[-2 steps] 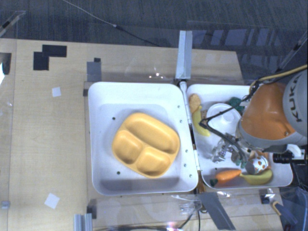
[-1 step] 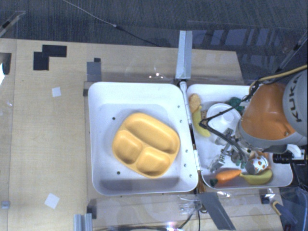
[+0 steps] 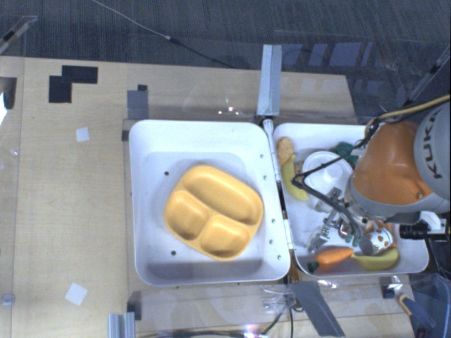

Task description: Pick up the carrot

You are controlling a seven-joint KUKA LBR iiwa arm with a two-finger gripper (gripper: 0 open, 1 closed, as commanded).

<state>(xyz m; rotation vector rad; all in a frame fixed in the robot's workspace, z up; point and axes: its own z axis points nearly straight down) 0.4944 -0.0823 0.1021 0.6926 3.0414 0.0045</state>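
The carrot, orange with a green stub at its left end, lies along the front wall of the right bin. My gripper hangs low just above and behind it, at the end of the arm with the orange band. The metal wrist parts hide the space right over the carrot, and I cannot tell whether the gripper touches it.
A yellow banana lies just right of the carrot. A white bowl, a yellow-green piece, a tan item and something dark green crowd the right bin's back. The left bin holds a yellow divided plate.
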